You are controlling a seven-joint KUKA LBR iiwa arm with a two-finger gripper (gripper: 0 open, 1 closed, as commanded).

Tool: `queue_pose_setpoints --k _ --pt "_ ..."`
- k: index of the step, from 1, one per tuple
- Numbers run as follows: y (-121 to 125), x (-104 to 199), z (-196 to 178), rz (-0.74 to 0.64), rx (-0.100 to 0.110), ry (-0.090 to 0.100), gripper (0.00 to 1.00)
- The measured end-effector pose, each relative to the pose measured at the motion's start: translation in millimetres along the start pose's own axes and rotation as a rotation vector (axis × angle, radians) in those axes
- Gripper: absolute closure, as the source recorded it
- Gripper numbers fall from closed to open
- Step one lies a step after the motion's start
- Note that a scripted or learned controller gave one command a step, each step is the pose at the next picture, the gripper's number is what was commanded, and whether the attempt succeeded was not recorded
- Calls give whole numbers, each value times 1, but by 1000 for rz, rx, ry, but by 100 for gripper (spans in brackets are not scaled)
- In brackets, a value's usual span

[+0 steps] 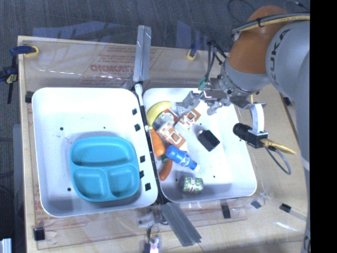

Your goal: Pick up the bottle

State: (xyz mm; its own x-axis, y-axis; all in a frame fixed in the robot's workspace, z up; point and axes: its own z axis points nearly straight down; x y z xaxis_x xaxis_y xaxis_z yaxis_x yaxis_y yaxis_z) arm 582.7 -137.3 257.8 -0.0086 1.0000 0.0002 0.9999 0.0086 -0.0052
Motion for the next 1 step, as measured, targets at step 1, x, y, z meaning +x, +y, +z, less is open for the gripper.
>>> queue_pose_setpoints --k 1 --pt "-43 10 146 -15 1 1 0"
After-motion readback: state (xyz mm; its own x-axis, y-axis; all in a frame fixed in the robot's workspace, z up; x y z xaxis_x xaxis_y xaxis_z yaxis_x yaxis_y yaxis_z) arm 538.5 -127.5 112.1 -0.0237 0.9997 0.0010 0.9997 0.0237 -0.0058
